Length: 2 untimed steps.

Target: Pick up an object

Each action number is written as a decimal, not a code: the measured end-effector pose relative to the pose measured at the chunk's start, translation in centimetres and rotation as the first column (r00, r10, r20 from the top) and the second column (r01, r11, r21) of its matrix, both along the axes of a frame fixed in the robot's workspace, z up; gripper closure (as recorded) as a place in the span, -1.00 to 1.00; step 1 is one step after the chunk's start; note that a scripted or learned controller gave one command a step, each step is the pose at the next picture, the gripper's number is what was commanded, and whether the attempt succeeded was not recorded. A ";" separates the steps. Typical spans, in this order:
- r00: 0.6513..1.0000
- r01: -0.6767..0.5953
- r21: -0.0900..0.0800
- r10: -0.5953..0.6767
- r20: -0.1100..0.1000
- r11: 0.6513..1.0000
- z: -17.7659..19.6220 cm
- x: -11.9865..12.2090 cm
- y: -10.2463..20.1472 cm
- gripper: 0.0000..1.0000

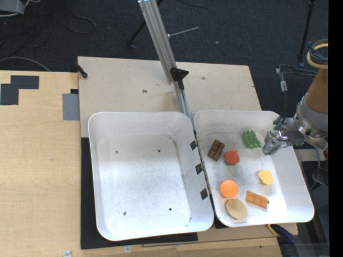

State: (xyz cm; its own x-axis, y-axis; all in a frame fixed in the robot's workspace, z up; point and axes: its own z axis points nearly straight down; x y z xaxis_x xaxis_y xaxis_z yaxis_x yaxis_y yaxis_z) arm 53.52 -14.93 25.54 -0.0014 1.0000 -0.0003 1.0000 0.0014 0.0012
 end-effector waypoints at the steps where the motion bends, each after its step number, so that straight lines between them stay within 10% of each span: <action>1: 1.000 -0.001 0.002 0.001 -0.004 1.000 -0.3 0.6 4.2 1.00; 2: 1.000 -0.003 0.003 0.003 -0.007 1.000 -1.3 1.7 9.9 1.00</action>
State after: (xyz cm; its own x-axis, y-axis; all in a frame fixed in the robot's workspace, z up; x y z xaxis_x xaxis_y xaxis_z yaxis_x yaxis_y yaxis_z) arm 55.27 -4.99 24.24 -0.0044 1.0000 0.0027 1.0000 0.0044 -0.0053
